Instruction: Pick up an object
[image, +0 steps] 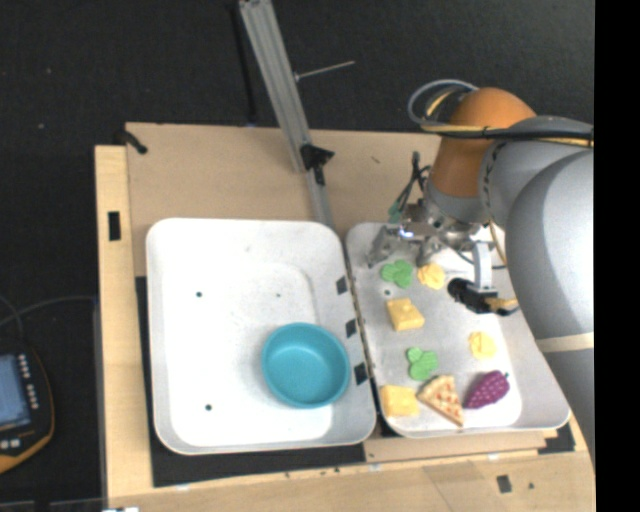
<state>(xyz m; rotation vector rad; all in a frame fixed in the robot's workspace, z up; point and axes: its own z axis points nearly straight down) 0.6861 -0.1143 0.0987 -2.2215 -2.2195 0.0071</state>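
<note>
Gripper (412, 243) state: you cannot tell. It hovers upper right, over green toy (397, 272) and yellow toy (432, 276); closing between them risks a miss.

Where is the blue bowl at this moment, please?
The blue bowl sits in the left bin, near its front right corner, beside the divide from the right bin.

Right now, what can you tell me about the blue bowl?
The blue bowl is round, teal-blue all over, and looks like smooth plastic. It stands upright with its open side up, and nothing shows inside it. It sits alone in the left bin, near that bin's front right corner, resting on the white floor. Its right rim comes close to the bin's right wall, though actual contact is too hard to judge from here. No other item touches it.
</note>
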